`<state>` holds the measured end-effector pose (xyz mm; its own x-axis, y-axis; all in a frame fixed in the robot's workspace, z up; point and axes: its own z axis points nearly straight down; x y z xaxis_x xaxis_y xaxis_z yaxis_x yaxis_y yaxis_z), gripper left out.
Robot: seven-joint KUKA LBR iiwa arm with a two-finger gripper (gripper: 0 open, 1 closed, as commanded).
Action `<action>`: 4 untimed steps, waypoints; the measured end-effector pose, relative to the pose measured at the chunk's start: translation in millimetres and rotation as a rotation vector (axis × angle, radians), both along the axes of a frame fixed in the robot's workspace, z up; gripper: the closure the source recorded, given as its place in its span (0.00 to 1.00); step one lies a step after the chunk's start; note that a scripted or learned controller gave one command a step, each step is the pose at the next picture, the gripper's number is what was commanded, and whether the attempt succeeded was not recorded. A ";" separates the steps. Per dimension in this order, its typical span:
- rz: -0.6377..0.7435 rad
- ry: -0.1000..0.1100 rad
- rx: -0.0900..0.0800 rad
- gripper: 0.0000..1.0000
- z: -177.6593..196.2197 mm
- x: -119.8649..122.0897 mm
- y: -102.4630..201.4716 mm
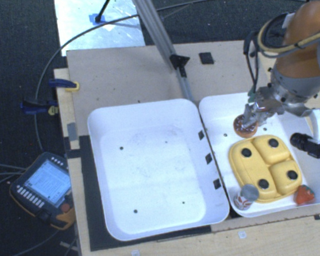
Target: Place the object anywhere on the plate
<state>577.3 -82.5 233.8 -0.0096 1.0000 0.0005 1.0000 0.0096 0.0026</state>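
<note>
Arm over the right bin, gripper low beside the yellow plate.

Nearest, a red object (303, 195) lies at the 5 o'clock corner of the right bin (216, 112), a small grey piece (249, 192) at 7 o'clock of the sectioned yellow plate (266, 167). Farther, at the plate's 11 o'clock, the gripper (251, 117) sits on a round brownish object (244, 126); the fingers' spread cannot be told. The object is roundish, with no clear long axis. A weak hold could drop it short of the plate.

A yellow plate (267, 167) with dark dots sits in a white bin (318, 192). A red-orange object (303, 195) lies beside it. The arm (306, 43) is grey and orange.
</note>
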 end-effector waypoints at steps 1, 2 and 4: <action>-0.002 -0.001 0.000 1.00 1.4 26.5 44.9; 0.000 -0.002 0.001 1.00 1.1 50.9 100.3; 0.000 0.000 0.001 1.00 -19.2 73.5 209.6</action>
<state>650.8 127.1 214.6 -0.0093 1.0000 0.0014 1.0000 0.0093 0.0029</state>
